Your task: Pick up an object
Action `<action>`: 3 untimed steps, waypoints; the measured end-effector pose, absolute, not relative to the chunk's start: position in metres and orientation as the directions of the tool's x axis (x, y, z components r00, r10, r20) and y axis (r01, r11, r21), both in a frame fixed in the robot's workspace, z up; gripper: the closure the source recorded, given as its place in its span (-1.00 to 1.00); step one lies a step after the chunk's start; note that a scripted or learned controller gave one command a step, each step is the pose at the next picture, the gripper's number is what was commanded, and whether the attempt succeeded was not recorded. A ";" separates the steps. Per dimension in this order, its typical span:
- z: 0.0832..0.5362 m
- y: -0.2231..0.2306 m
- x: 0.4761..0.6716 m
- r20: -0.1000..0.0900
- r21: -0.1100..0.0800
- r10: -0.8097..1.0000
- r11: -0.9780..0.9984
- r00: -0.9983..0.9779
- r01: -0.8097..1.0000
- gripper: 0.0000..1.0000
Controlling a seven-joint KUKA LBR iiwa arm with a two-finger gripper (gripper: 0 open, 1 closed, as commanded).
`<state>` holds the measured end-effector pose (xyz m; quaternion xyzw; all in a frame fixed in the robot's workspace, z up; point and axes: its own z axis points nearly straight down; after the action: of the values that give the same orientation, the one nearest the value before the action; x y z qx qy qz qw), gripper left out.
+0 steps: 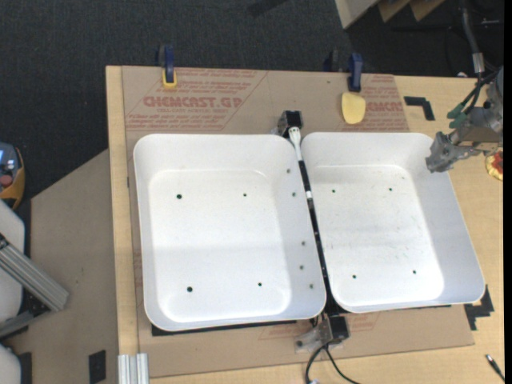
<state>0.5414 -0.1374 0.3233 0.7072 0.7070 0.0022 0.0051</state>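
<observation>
A small pale yellow object (pixel 353 107) lies on the brown board behind the right bin (pixel 448 214), just below a blue clamp (pixel 354 70). My gripper (pixel 442 155) comes in from the right edge and hangs over the far right corner of the right bin, by its rim. It is small and partly cut off by the edge of the camera view. I see nothing held in it. The yellow object lies about a hand's width to the gripper's left, outside both bins.
The left bin (pixel 148 214) and the right bin sit side by side, with a black strip (pixel 308 206) between them. A second blue clamp (pixel 167 61) holds the board at the back left. Cables (pixel 320 346) run off the front edge.
</observation>
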 end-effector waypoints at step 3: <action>0.302 -0.077 0.593 0.002 -0.008 1.000 0.003 -0.003 1.000 1.00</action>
<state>0.5927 -0.0774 0.3017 0.7060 0.7082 -0.0022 -0.0035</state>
